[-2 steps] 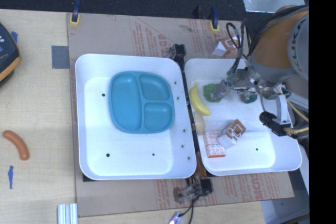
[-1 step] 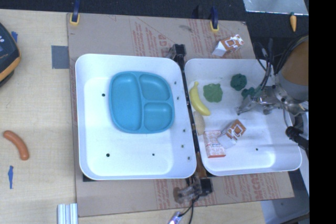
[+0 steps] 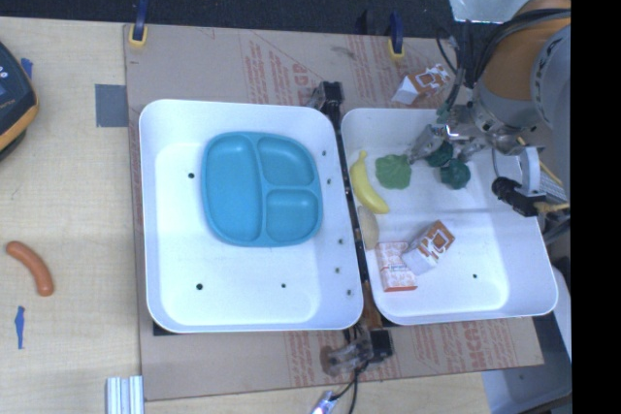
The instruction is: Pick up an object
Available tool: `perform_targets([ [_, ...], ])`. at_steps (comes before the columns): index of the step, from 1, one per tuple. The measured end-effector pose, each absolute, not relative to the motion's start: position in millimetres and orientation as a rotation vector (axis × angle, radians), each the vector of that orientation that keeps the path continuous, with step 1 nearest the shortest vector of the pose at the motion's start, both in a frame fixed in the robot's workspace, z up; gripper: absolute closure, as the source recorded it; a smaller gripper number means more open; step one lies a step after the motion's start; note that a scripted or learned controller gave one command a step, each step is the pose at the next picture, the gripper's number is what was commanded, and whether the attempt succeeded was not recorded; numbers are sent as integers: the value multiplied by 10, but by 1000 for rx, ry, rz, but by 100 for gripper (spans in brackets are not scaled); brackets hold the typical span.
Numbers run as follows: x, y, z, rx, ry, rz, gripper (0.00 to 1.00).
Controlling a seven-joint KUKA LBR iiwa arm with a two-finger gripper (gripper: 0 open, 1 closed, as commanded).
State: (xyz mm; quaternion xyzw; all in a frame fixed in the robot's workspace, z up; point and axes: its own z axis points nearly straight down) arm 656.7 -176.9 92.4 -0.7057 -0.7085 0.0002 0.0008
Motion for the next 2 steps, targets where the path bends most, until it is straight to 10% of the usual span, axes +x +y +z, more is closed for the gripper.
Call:
perform_targets([
  [1,6569,-1776,1029,-2211,-2229,3,100],
  [2,6566,-1008,1327,-2213,-2226,4,100],
])
